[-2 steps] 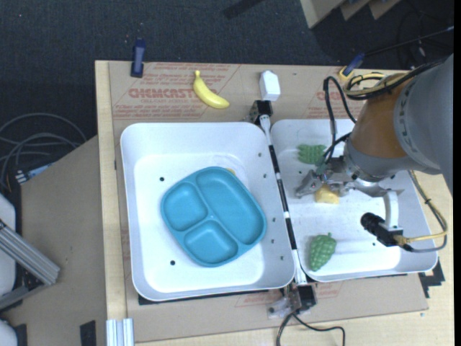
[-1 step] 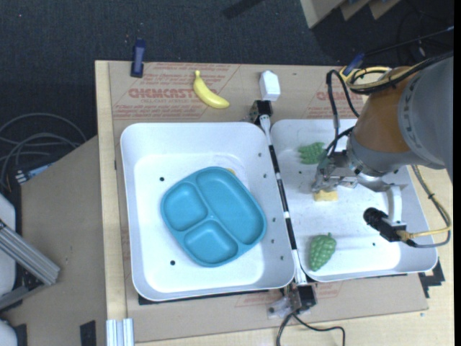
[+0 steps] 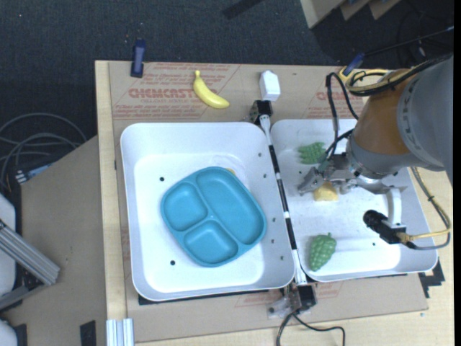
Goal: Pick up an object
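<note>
Down in the right bin, hand just touching a small yellow object, finger spread unclear.

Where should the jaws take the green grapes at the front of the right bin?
Grip the grapes across the narrow middle, coming straight down from above. The bunch lies flat and apart from the bin wall, long axis slanting, so its sides are probably free.

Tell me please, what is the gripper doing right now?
Gripper: down in the right bin at a small yellow object; open or closed cannot be told.
</note>
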Motion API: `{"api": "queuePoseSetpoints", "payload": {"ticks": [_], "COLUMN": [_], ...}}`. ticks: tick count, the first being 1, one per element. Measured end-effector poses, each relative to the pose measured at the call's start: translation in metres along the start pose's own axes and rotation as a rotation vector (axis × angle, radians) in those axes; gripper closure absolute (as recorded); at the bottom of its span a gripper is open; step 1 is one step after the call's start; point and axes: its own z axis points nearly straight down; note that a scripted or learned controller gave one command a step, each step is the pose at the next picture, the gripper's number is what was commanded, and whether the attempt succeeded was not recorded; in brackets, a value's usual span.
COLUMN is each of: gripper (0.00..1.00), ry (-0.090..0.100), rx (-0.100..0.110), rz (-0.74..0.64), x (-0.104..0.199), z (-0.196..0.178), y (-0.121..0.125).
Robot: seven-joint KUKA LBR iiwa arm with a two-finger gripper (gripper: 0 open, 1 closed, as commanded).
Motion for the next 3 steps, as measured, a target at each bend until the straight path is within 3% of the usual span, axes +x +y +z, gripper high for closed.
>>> {"api": "queuePoseSetpoints", "payload": {"ticks": [1, 2, 3], "gripper": [1.0, 0.0, 0.0], "ry": [-0.001, -0.001, 0.002], "rx": [-0.002, -0.002, 0.008], "rz": [-0.001, 0.0, 0.003], "x": [0.0, 0.0, -0.032], "z": [-0.01, -0.01, 0.011], "y": [0.001, 0.0, -0.073]}}
